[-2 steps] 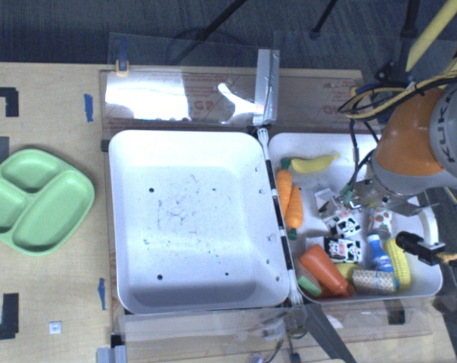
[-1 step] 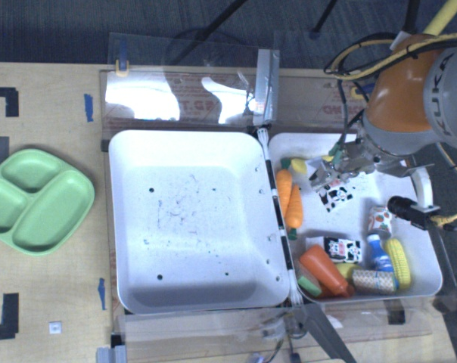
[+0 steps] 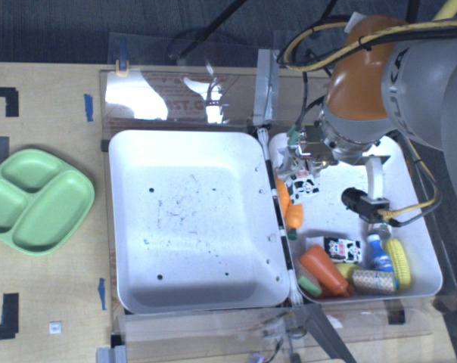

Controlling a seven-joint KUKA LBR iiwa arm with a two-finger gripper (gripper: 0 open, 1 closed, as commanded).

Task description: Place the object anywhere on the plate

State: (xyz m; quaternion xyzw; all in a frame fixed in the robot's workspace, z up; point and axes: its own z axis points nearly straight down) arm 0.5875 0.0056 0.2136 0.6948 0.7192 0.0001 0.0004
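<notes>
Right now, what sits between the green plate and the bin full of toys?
In the camera view, the left white bin lies between the green plate and the toy bin. A strip of bare bench separates plate and bin.

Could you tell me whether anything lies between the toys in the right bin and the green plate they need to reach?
Yes. The left bin sits squarely between the right bin, where the pincer works among toys, and the green plate out on the bench at far left. Its raised walls must be carried over; nothing else visibly blocks the path.
</notes>
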